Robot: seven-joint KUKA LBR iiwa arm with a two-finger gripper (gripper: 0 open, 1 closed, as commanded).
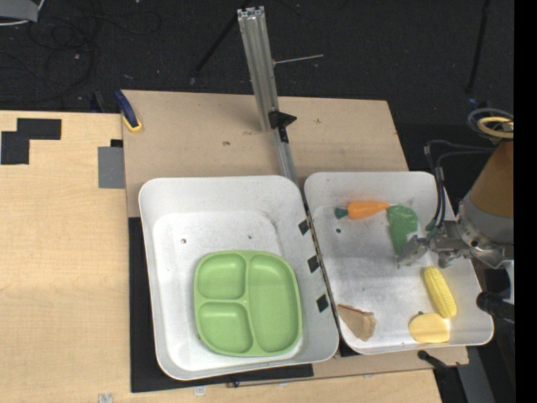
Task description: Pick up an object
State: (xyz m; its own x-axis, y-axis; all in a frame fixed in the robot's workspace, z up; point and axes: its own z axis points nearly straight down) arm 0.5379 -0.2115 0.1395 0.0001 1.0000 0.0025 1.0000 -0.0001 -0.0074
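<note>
- Two bins: left bin (159,217) holds a green tray (247,302); right bin (369,187) holds all the pickable stuff.
- You've got a carrot (367,210), green piece (402,226), corn (440,291), yellow piece (430,328) and a brown piece (359,321) in the right bin.
- Gripper (417,250) sits low over the right bin, arm coming in from the right edge.
- Can't tell how the tool is set; too small and blurred against the green piece.
- Nothing visibly held, so call the pick not yet done.
- Key relation: the green piece is the nearest target, just up and left of the gripper tip, seemingly touching or overlapping it.
- Its long axis runs roughly top to bottom in the view, slightly tilted.
- Corn lies just below and right of the gripper, long axis also near vertical; second-nearest option.
- Carrot lies crosswise, further up and left, near the green piece's top.
- My read: a short shift toward the green piece, closing across its narrow width, is the likeliest next move.
</note>
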